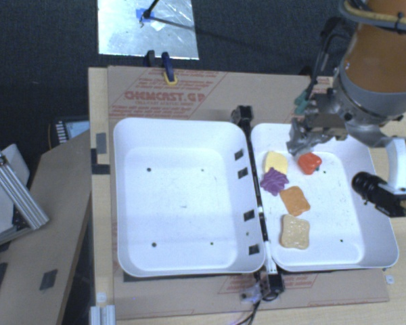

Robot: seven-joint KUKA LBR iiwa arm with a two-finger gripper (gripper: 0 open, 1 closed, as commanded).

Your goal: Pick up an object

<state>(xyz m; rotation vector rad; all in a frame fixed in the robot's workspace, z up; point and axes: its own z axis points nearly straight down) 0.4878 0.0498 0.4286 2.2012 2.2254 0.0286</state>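
Note:
The right bin (372, 246) holds five small toy foods. A yellow wedge (277, 162) lies at its upper left, with a purple cluster (274, 181) just below it. An orange piece (294, 200) and a beige cracker-like slab (295, 232) lie lower down. A red piece (309, 162) sits to the right of the yellow wedge. My gripper (303, 145) hangs over the bin's upper part, its tips just above and left of the red piece, between it and the yellow wedge. No object shows between the tips.
The left bin (125, 181) stands beside the right one, joined at a black hinge strip (252, 181). A black cylinder (375, 189) juts over the right bin's right edge. A shiny foil sheet (147, 17) lies beyond the bench.

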